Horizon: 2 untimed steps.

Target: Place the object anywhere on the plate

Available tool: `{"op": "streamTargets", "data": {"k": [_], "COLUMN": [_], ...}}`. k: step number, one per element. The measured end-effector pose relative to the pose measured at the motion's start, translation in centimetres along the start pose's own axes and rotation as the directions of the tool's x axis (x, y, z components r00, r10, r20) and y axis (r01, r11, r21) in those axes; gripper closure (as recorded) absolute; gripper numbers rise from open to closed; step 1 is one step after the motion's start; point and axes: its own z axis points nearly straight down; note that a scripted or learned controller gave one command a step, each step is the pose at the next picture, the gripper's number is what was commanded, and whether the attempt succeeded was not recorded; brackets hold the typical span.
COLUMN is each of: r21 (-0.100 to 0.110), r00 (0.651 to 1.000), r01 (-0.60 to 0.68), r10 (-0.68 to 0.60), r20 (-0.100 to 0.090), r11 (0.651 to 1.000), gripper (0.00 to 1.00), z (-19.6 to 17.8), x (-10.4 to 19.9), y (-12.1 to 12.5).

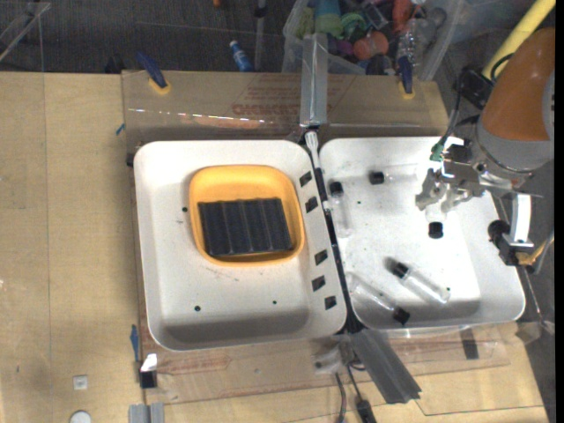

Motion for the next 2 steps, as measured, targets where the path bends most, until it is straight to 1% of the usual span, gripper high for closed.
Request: {"op": "streamTargets", "data": {"k": [1,2], "r21": [-0.002,-0.003], "r00": [0.990,0.986], "r01": [0.138,0.168], "r10": [-0.138,-0.168], "r20": [0.001,0.001], "r11": [0.990,0.986], "gripper": [1.00,1.00], "z": [1.0,-0.7], "x": [1.2,3.7], "y": [5.6,7.3]}}
